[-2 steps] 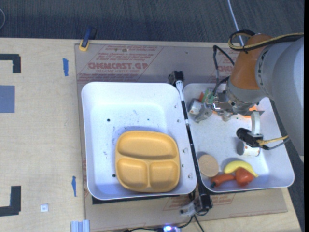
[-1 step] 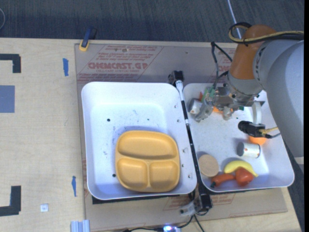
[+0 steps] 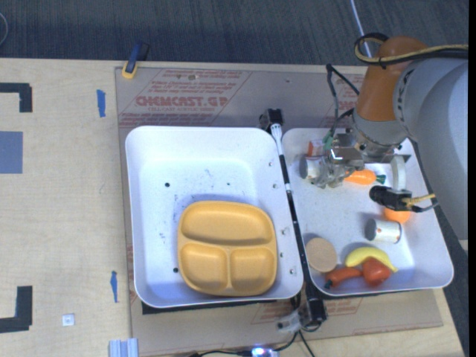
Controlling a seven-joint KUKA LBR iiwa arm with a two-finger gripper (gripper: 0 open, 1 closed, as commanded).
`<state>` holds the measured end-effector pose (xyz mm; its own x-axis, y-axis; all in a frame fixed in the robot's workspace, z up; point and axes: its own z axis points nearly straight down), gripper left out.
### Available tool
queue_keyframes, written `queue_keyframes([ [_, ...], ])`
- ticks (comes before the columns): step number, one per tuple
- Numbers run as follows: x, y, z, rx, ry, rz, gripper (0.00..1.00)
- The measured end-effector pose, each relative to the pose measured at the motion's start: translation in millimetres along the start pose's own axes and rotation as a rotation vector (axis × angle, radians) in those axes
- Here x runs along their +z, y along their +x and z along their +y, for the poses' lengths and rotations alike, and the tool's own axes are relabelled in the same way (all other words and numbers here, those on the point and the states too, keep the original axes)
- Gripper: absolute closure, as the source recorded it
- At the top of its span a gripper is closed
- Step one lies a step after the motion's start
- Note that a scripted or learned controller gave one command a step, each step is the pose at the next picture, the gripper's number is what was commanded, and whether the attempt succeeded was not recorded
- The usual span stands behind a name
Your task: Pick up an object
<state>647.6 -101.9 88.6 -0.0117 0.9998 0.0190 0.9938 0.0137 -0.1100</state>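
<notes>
1. Over the far end of the right-hand bin (image 3: 343, 216), the gripper (image 3: 326, 171) of the grey arm (image 3: 439, 103) hangs low above the white floor. The arm reaches in from the view's right, its orange band (image 3: 381, 80) above the wrist.
2. Whether the claw is wide, narrow or closed on anything cannot be told from this angle.
3. Just beside the gripper, toward the right wall, lies an orange carrot toy (image 3: 360, 176) with a green tip.
4. Farther along that wall sit a small orange piece (image 3: 400, 216) and a white cylinder (image 3: 386, 231), close together.
5. At the bin's near end lie a tan disc (image 3: 321, 253), a yellow banana (image 3: 370, 256), a red fruit (image 3: 377, 273) and a long orange-red piece (image 3: 341, 276). The last three touch or nearly touch.
6. Next door, the left-hand bin (image 3: 201, 155) holds a yellow divided tray (image 3: 227, 248), set toward the near rim, well apart from the arm.
</notes>
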Motion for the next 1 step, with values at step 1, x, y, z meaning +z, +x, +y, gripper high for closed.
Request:
queue_keyframes([
  [1, 6.4, -77.6, -8.4, 0.011, -0.058, -0.008, 1.00],
])
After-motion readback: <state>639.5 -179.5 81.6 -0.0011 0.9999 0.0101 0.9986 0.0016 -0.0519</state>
